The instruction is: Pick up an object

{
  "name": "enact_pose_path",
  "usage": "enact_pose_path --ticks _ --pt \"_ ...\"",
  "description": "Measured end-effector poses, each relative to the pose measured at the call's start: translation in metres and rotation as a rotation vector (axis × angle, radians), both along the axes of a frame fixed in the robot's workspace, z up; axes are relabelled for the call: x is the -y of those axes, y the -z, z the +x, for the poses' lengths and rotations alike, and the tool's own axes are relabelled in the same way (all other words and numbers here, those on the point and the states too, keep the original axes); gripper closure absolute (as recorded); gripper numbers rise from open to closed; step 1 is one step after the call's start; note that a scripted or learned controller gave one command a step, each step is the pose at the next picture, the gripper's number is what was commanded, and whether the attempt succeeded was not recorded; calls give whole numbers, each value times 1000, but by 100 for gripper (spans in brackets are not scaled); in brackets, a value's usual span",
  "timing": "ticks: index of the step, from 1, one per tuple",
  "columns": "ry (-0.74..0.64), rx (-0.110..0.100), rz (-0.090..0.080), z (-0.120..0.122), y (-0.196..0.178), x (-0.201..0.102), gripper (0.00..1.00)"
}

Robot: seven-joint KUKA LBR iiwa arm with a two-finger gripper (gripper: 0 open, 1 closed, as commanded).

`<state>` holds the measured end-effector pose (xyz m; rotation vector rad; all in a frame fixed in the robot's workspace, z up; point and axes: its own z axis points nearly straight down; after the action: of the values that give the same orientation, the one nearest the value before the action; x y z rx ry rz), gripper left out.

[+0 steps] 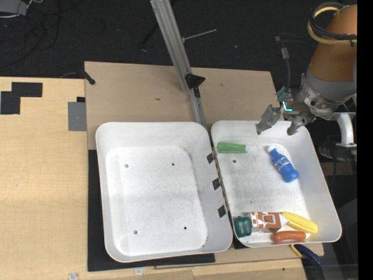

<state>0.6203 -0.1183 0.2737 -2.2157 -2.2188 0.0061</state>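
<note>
My gripper [278,125] hangs over the far edge of the right bin [323,182], fingers spread apart and nothing between them. A blue bottle [283,164] lies in that bin just below and to the right of the gripper. A green stick [231,148] rests near the bin's far left side. Along the near edge lie a dark green block [242,226], an orange-and-white packet [265,220], a yellow corn cob [299,221] and a reddish sausage [289,236].
The left bin [154,188] sits beside the right one, joined by black clips [216,183]. A slanted metal rail [178,51] rises behind the bins. Brown board and a pale wooden bench surround them.
</note>
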Motion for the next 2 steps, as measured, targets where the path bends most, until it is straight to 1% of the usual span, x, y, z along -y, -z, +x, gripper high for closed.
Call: enact_pose_path --ticks 1,2 --pt "0 4 -1 1 -2 0 0" --pt "-1 -1 0 1 48 -9 0"
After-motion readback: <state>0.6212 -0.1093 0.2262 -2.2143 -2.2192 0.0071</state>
